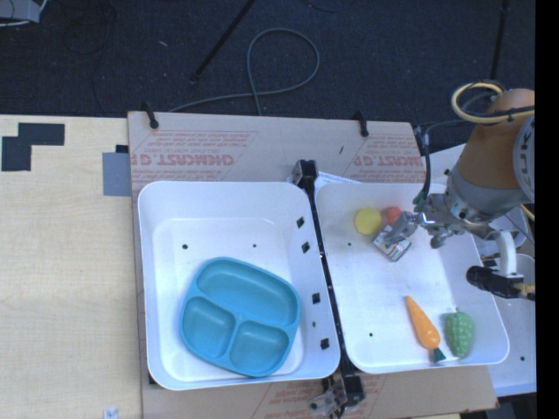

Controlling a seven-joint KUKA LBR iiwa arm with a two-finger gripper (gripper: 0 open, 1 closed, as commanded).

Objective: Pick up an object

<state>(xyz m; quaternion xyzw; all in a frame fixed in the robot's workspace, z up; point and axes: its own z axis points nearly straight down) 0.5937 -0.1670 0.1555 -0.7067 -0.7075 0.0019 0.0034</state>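
Note:
In the right bin (376, 321) lie a yellow ball (367, 221), a small red-orange piece (391, 213) beside it, an orange carrot (423, 323) and a green bumpy toy (458, 333). My gripper (395, 239) reaches in from the right and hangs low over the bin's upper middle, just right of and below the yellow ball. Its metal tip is close to the red-orange piece; nothing shows between its fingers.
The left bin (166, 234) holds a blue divided tray (239, 315). A black divider (316, 269) runs between the bins. The arm's body (489, 173) with cables stands over the right bin's far right edge. Cardboard (262, 151) lies behind the bins.

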